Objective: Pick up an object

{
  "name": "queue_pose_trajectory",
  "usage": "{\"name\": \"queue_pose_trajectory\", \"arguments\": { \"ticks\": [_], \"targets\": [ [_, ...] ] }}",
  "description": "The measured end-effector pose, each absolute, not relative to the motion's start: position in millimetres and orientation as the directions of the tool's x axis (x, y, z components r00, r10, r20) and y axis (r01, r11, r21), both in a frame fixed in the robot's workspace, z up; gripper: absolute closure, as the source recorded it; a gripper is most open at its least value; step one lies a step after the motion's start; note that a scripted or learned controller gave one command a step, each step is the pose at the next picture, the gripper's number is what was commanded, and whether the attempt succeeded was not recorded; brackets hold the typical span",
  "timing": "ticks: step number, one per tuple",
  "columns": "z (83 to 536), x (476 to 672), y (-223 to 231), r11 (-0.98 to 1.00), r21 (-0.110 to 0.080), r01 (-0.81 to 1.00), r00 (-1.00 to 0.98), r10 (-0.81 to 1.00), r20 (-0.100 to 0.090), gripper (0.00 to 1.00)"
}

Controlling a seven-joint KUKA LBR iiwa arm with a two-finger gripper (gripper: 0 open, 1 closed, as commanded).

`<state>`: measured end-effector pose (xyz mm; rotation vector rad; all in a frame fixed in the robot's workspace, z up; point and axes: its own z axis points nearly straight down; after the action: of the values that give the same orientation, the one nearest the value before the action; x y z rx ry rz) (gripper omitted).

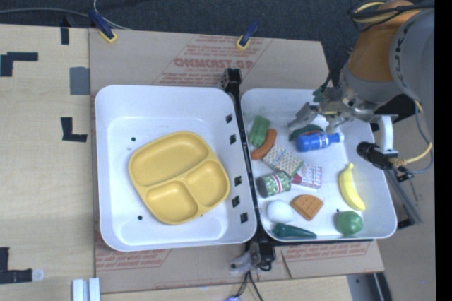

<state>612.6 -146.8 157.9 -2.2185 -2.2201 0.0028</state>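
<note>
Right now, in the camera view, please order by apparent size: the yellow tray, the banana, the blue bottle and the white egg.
1. Yellow tray, by far the largest.
2. Banana and blue bottle look about alike, so I do not rank them.
3. White egg, the smallest.

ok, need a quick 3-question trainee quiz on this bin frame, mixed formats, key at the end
1. True or false: the yellow plastic divided tray lies in the same white bin as the yellow toy banana.
2. Multiple choice: which item lies closest below the arm's gripper? A) round green toy apple B) blue plastic bottle C) white toy egg
3. Fill in: the tan waffle-shaped toy sits in the ___ bin in the camera view.

Key: 1 false; 2 B; 3 right
</note>
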Motion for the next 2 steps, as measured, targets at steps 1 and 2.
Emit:
{"name": "queue_pose_trajectory", "arguments": {
  "ticks": [1, 2],
  "targets": [
    [98.4, 618.9, -155.9, 0.001, 0.000, 1.000, -0.001, 1.000, 0.000, 0.00],
    [85.6, 640.2, -106.9, 0.002, 0.003, 1.000, -0.002, 1.000, -0.001, 0.00]
  ]
}}
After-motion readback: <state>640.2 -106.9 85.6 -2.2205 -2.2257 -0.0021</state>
